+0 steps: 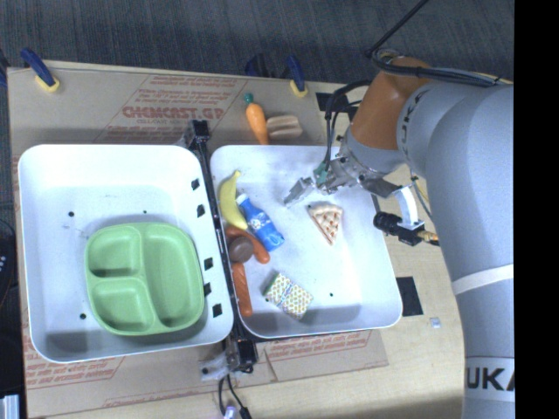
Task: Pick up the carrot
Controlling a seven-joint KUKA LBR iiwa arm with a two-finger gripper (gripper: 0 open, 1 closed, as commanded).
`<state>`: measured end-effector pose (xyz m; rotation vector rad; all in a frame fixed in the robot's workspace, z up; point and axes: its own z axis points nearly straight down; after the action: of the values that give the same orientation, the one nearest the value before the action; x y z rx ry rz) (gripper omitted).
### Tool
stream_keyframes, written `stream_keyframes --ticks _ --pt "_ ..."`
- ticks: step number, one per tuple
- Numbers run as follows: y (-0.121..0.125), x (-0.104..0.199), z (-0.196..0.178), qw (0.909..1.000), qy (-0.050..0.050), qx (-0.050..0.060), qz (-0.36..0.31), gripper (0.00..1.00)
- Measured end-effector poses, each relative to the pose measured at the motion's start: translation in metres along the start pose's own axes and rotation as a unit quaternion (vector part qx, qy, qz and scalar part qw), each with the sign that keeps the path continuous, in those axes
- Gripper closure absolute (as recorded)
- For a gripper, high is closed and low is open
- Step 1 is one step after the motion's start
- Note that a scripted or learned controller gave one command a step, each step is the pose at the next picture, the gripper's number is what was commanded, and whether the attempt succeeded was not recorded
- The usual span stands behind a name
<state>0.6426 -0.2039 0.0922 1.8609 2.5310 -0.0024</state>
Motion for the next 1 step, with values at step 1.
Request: stream_keyframes --ticks 1 --pt "0.0005 -0.0002 -0.0107 1.0000 -0.001 0.000 -0.002 1.00"
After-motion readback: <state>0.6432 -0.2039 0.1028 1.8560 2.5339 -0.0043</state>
